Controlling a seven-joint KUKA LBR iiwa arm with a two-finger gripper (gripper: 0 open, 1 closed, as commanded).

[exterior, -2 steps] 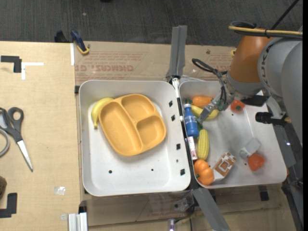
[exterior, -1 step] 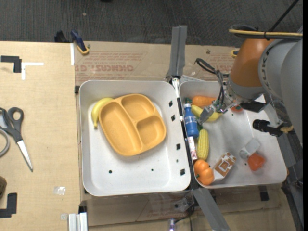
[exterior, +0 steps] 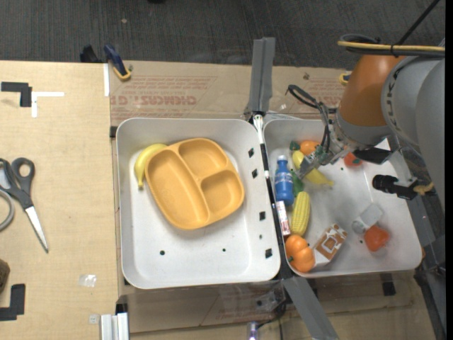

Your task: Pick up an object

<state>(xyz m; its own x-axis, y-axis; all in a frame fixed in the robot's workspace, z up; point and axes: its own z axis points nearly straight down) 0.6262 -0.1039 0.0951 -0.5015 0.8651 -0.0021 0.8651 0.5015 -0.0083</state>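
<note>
My gripper [exterior: 320,156] hangs low over the far left part of the right bin [exterior: 403,257], reaching in from the right. Just under and in front of it lies a small yellow item [exterior: 316,178], and a little orange fruit [exterior: 308,147] sits beside it to the left. Along the bin's left wall stand a blue bottle [exterior: 284,180] and a corn cob [exterior: 301,212]. Nearer the front lie an orange [exterior: 300,253], a small brown-and-white box [exterior: 330,242] and a red-orange object [exterior: 376,238].
The left bin [exterior: 131,246] holds a yellow divided plate [exterior: 195,183] with a banana [exterior: 145,163] at its left edge. Scissors [exterior: 25,197] lie on the bench at far left. The grey arm with its orange band [exterior: 371,83] covers the right bin's far right corner.
</note>
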